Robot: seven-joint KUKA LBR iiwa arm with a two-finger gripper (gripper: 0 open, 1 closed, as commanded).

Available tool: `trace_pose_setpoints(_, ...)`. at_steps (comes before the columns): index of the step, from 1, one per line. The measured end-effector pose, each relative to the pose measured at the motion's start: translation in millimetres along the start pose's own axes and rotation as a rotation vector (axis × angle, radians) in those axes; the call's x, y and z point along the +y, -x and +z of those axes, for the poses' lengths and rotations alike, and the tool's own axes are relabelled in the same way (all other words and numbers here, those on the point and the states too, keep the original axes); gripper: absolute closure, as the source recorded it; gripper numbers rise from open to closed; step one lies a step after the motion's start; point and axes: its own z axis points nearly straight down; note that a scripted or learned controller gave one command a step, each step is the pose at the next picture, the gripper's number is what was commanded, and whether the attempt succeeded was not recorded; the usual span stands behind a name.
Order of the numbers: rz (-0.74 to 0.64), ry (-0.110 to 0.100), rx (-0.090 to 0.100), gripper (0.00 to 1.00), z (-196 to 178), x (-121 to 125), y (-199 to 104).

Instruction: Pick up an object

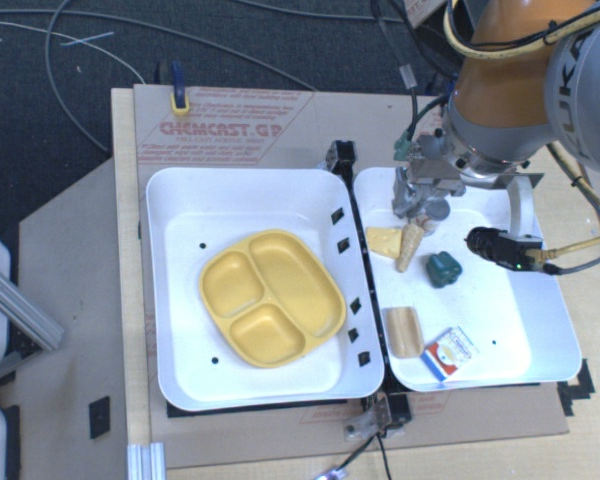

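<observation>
My gripper point(420, 216) hangs over the upper left part of the right bin point(540, 358). Directly below it lies a tan cone-shaped object point(409, 248), whose upper end reaches the gripper's tip; whether they touch is unclear. A pale yellow wedge point(382, 241) lies just left of the cone. To the cone's right sits a small teal object point(444, 269). Nearer the front lie a tan slab point(402, 330) and a small red, white and blue box point(448, 353).
The left bin point(170, 268) holds a yellow divided plate point(270, 296). A black divider with clips point(355, 258) runs between the bins. A black cable-connected part point(495, 246) of the arm hangs over the right bin, right of the gripper.
</observation>
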Motion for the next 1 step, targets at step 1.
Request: trace_pose_setpoints(1,0.001,0.001,0.0,1.0,5.0,29.1,-43.1)
